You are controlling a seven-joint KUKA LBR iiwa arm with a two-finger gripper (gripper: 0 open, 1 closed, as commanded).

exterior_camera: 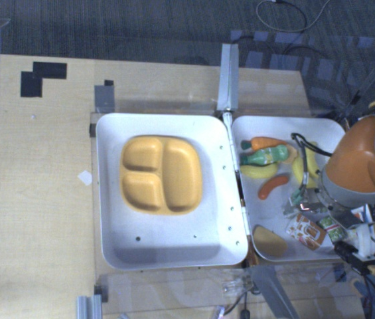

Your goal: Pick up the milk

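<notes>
Camera view from above a wooden bench holding two shallow white bins side by side. Taking the yellow divided tray as the landmark: it lies in the middle of the left bin, with three hollow sections. To its right, across the metal divider, sits the right bin. In that bin's upper part, nearest the tray, lie an orange carrot, a green bottle, a yellow banana and a reddish sausage. Lower down, a brown rounded piece rests at the bin's front edge. Farther right of the tray, the milk, a small carton with brown and white print too blurred to read, lies flat on the bin floor. The gripper hangs just above the milk; its fingers look narrowly set with nothing between them. The grey arm's orange band fills the far right.
</notes>
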